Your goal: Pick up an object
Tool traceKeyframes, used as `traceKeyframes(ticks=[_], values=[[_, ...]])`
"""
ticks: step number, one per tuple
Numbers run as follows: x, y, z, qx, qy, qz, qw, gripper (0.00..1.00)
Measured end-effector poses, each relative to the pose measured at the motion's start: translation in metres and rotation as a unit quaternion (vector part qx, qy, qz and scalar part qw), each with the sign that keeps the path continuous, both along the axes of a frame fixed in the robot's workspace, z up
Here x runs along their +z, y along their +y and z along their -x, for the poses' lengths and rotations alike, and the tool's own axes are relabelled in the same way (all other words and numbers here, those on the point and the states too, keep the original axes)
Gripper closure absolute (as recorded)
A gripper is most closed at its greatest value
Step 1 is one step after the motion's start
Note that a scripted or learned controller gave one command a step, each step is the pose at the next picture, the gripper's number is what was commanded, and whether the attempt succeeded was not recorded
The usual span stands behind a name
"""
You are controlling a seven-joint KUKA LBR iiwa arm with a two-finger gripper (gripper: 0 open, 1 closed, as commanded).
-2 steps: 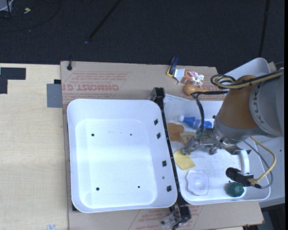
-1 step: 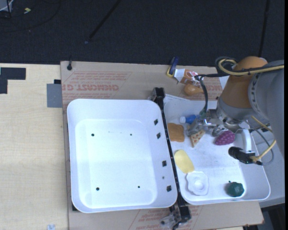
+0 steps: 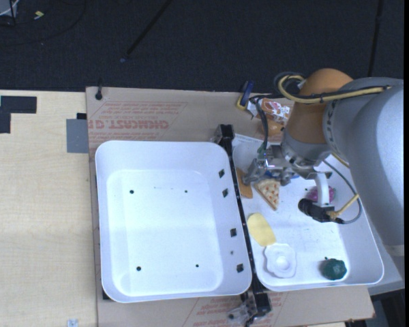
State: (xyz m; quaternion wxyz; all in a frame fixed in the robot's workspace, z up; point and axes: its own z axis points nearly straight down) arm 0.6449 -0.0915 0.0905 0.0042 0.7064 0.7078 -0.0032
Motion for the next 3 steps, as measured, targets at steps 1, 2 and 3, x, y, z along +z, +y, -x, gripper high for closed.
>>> traceKeyframes(ticks=[1, 2, 3], values=[[0.01, -0.001, 0.001, -0.003, 0.001, -0.003, 1.0, 1.0], [0.056, -0.007, 0.001, -0.001, 0.0, -0.0051, 1.0, 1.0], [0.032, -0.091, 0.061, -0.005, 0.005, -0.0038, 1.0, 1.0]])
